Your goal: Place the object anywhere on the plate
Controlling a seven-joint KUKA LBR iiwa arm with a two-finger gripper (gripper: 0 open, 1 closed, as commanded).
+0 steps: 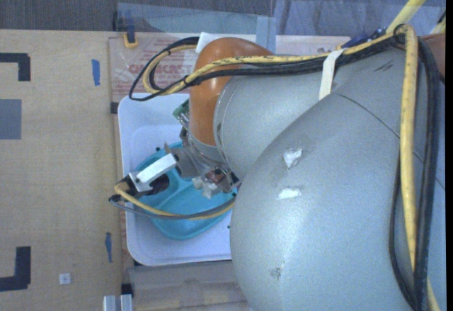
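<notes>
A light blue plate (185, 221) lies in the left white bin (134, 125), toward its near side. My gripper (209, 183) hangs low over the plate's right part, reaching in from the right under the orange wrist band. The arm's bulk hides most of the gripper. No object shows on the bare parts of the plate.
The big grey arm covers the right half of the view, including the right bin. A yellow cable loops over the plate's near rim (170, 212). A wooden bench top (56, 161) lies to the left of the bin.
</notes>
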